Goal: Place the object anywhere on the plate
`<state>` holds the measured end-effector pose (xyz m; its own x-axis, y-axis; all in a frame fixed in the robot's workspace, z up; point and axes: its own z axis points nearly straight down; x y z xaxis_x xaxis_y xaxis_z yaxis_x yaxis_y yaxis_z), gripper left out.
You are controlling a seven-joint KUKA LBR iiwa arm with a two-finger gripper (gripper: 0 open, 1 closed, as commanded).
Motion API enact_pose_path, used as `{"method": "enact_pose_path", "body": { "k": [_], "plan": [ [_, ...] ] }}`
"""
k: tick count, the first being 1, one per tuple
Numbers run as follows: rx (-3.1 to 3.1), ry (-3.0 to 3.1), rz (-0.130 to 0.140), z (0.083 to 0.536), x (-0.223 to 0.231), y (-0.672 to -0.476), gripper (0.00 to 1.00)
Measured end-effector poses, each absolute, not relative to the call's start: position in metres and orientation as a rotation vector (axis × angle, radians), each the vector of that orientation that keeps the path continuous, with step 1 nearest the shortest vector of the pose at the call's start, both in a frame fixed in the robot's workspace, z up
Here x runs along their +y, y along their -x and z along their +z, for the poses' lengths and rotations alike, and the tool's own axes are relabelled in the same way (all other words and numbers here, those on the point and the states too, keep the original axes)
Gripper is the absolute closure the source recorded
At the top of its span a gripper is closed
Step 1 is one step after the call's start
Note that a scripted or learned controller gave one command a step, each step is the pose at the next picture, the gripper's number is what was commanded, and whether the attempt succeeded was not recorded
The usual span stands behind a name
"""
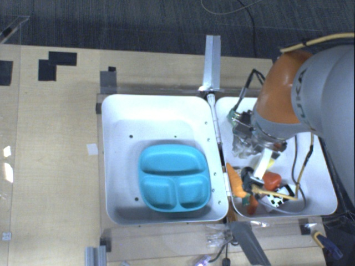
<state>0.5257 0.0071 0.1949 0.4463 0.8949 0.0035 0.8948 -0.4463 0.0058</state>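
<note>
Tan bench (55, 165) with two white bins. Left bin (116, 115): blue divided plate (175, 176). Right bin (327, 198): heaped small objects (260, 190), orange piece (237, 183) included. Gripper (248, 148) low above heap, grip state impossible to tell. Best approach: isolate one object, clamp squarely, lift clear of divider.
</note>
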Motion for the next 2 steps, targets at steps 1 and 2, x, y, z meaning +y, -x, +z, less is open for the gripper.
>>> {"method": "enact_pose_path", "body": {
  "k": [1,2],
  "plan": [
    [1.656,-2.664,0.014,0.2052,0.0073,-0.5275,1.0],
    [1.656,-2.664,0.014,0.2052,0.0074,-0.5274,0.0]
  ]
}}
